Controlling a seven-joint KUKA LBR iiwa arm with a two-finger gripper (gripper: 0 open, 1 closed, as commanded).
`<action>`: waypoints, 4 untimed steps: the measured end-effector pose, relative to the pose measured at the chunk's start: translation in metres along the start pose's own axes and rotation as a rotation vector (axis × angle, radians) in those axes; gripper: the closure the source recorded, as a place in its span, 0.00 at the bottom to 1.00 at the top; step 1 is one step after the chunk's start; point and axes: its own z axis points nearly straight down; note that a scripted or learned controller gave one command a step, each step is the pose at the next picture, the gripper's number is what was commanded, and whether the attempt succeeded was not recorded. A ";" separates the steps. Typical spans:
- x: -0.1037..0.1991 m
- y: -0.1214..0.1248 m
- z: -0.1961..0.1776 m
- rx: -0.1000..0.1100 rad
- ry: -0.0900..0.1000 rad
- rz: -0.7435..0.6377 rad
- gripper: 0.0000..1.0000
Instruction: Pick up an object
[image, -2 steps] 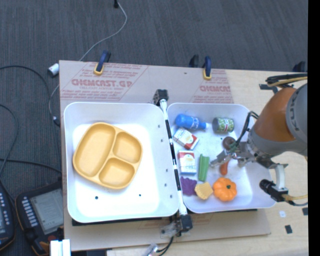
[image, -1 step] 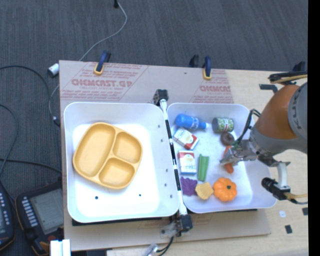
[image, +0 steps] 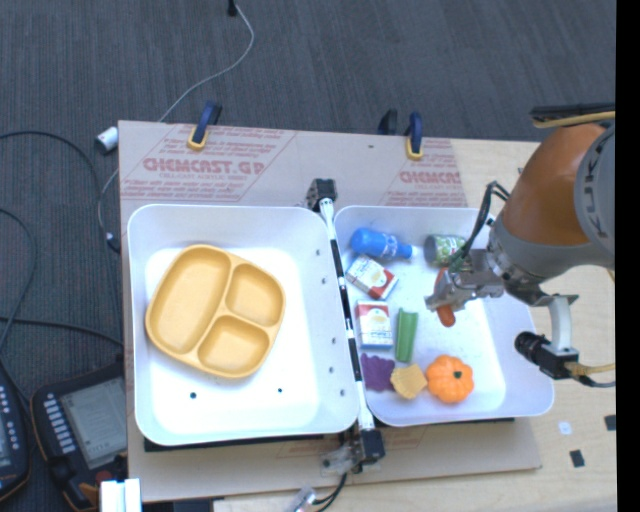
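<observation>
from the overhead camera, two white bins are sitting side by side on a board. the left bin (image: 140, 300) is carrying a yellow divided plate (image: 215, 310), which is lying toward that bin's left edge.

the right bin (image: 520, 395) is carrying the small things. a blue bottle (image: 378, 243) is lying near its far left corner, and a green-labelled jar (image: 445, 247) is lying along the far edge, just beside the arm. two red-and-white cartons are resting by the left edge: one carton (image: 368, 277) is sitting below the bottle, and the other carton (image: 374, 324) is sitting nearer the middle. a green stick (image: 406, 335) is standing just beside that second carton. along the near edge, a purple grape bunch (image: 377, 372), a tan piece (image: 408, 381) and an orange pumpkin (image: 450, 380) are lining up, the tan piece touching the pumpkin.

the gripper (image: 447, 303) is hanging over the bin's middle, and a small red object (image: 446, 316) is showing at its tips, seemingly pinched between nearly closed fingers.
</observation>
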 end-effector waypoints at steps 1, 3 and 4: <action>-0.001 0.000 -0.009 0.001 -0.001 0.001 1.00; 0.000 0.002 -0.028 -0.002 -0.002 -0.002 1.00; 0.001 0.003 -0.038 -0.004 -0.002 -0.004 1.00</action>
